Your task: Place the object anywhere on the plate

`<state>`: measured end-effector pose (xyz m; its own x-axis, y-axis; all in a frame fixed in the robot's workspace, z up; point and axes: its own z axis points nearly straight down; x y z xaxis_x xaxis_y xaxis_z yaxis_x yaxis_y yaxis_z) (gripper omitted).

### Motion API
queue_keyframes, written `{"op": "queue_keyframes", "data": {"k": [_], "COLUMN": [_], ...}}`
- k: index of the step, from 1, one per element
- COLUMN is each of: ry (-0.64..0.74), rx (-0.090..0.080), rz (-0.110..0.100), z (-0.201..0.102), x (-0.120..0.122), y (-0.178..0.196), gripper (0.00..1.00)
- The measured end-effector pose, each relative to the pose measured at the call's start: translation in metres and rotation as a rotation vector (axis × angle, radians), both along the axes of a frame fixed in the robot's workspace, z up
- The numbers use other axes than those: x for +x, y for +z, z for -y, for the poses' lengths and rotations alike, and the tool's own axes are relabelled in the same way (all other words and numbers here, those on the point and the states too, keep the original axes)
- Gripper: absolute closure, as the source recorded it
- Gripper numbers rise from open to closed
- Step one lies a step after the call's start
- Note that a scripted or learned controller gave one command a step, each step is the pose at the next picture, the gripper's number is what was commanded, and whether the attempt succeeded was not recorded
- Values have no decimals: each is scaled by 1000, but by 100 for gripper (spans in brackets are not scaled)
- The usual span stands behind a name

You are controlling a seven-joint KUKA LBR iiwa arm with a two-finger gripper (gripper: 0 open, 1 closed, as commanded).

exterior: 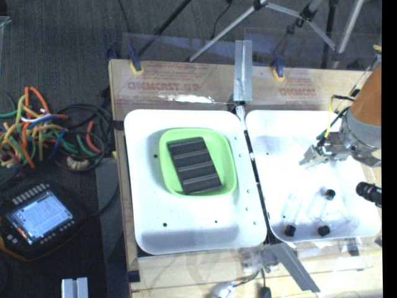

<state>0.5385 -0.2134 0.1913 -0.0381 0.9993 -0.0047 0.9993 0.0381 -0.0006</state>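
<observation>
Camera view shows the dark ribbed rectangular block (195,165) resting on the green square plate (166,143); my gripper (319,154) grasps nothing.

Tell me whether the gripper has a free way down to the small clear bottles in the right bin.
Probably yes. The gripper hangs over the right bin, and the clear bottles lie below it near the bin's front edge, with nothing covering them. They lie close together, which may hinder a clean grip.

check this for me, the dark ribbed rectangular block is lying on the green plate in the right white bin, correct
Not quite: the camera view shows the dark ribbed rectangular block lying on the green plate in the left white bin, not the right one. The right white bin holds small clear vials with black caps.
</observation>
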Motion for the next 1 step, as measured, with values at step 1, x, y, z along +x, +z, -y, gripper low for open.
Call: {"op": "queue_keyframes", "data": {"k": [1], "ry": [0], "rx": [0], "rz": [0], "z": [0], "x": [0], "y": [0], "gripper": [0]}}
